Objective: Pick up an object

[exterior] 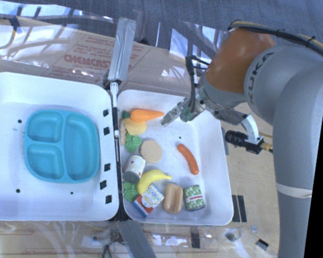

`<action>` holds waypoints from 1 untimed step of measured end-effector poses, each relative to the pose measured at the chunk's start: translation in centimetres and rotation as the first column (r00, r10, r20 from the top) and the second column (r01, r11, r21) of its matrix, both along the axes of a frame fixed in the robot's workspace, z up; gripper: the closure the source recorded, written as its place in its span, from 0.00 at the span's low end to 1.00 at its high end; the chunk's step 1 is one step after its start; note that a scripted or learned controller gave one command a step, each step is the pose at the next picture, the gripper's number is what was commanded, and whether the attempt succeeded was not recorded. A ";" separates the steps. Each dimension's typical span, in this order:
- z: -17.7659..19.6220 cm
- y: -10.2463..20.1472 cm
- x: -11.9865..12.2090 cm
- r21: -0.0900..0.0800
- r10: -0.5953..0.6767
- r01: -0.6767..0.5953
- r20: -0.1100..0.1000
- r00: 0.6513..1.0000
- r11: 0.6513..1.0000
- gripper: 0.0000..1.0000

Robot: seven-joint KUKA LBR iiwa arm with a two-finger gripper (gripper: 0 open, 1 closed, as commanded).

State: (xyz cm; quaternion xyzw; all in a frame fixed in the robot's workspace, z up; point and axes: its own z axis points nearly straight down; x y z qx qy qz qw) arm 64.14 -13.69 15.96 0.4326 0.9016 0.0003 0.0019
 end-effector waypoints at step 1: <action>-6.7 3.3 1.1 0.001 -0.063 0.063 -0.005 0.998 0.998 0.00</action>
